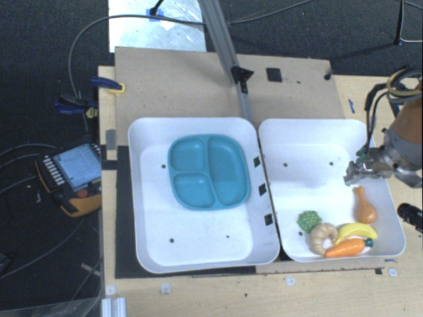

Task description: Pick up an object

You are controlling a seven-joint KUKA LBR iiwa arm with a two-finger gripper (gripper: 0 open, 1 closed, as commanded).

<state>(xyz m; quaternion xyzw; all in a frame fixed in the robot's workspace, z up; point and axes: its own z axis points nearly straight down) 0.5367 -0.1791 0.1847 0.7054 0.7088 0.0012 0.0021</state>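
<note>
Two white bins [198, 127], one blue plate [209, 172], five toy foods lower right, drumstick [364, 207] just below gripper [360, 172], finger state unclear

One fixed camera looked down from above the bench [218, 78] at a slant. It stood far enough to take in both white bins: the left bin [198, 243] and the right bin [317, 157]. The dark floor around the bench was also in view, and the arm [406, 127] entered from the right edge.
</note>
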